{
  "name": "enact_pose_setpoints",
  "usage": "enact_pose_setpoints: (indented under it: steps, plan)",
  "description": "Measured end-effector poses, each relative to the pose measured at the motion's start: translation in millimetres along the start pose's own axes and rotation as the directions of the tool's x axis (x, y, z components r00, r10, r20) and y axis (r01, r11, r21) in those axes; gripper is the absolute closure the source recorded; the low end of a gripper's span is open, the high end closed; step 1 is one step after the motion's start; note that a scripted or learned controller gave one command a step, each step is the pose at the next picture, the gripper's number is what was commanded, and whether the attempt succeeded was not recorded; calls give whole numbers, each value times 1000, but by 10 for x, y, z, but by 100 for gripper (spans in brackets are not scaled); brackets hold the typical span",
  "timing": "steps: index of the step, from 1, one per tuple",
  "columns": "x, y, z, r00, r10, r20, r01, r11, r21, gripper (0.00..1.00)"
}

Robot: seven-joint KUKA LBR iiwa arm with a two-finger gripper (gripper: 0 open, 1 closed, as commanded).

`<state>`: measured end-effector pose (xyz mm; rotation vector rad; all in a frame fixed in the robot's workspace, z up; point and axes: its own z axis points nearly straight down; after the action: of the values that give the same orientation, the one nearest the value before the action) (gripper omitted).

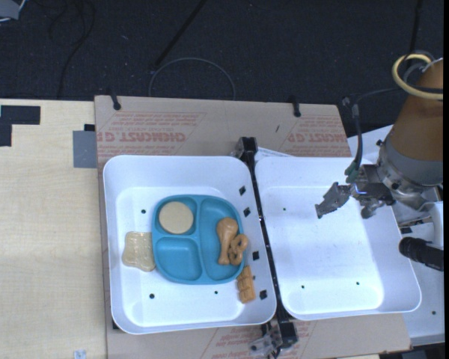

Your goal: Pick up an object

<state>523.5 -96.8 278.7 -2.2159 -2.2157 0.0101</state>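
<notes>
Grey and two-fingered, the tool (349, 202) hangs over the right shallow white plastic bin (337, 290), above its upper right part, reaching in from the right on the grey arm (419, 137) with its orange band. Its two dark fingers (331, 201) are spread apart, with nothing between them; one points toward the middle of the bin and the other sits closer to the wrist. Below the tool the floor of the right bin shows only small dark dots.

All the loose things lie in the left shallow white plastic bin (135, 178), well apart from the tool. A blue plastic tray with three compartments (183, 260) rests on that bin's floor. A round tan cracker-like disc (175, 217) sits in the tray's upper left compartment. A brown toy drumstick (227, 239) lies in the right compartment, touching a brown toy pretzel (239, 247) beside it. A pale beige toy bread slice (139, 250) lies on the bin floor, just beside the tray's left edge. A small brown toy food piece (245, 284) lies on the bin floor by the tray's lower right corner, near the divide between the two bins.

Both bins rest side by side on a brown cardboard sheet (209, 126) laid over the light wooden surface (37, 230).
</notes>
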Motion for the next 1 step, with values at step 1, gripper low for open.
enact_pose_setpoints:
  steps: [1]
  plan:
    - [-2,14,-41,1000,-1,1,1,1000,-9,0]
